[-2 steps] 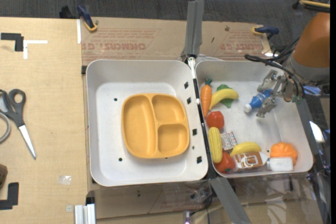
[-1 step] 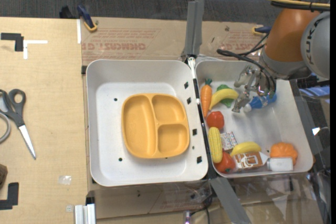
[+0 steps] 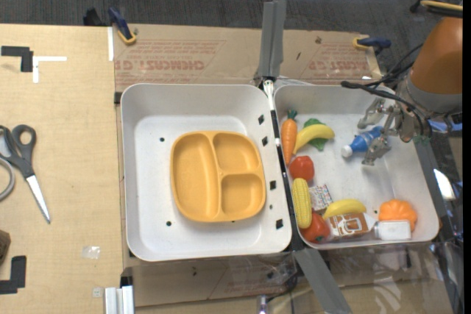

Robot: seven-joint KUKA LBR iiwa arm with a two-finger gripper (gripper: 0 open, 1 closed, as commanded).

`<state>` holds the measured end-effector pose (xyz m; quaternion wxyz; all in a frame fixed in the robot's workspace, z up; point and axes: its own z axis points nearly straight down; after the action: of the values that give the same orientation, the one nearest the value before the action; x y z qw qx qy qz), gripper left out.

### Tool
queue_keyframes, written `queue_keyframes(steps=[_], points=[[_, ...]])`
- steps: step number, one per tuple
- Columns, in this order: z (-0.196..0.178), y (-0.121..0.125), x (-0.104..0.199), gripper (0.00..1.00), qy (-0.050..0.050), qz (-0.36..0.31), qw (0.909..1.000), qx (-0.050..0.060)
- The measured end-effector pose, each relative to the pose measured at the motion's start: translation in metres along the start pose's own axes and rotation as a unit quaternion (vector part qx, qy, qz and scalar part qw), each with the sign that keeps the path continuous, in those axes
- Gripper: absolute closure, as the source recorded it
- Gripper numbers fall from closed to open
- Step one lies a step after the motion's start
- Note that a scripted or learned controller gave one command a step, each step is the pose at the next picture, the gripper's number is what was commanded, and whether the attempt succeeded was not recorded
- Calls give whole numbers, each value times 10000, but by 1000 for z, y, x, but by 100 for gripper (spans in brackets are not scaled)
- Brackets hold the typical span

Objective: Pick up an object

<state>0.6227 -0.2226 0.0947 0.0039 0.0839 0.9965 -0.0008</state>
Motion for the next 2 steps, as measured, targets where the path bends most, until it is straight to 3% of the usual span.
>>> queue_keyframes(steps=[1, 2], points=[[1, 60, -11, 0, 6, 71, 10000, -8], [1, 0, 13, 0, 14, -130, 9999, -4]])
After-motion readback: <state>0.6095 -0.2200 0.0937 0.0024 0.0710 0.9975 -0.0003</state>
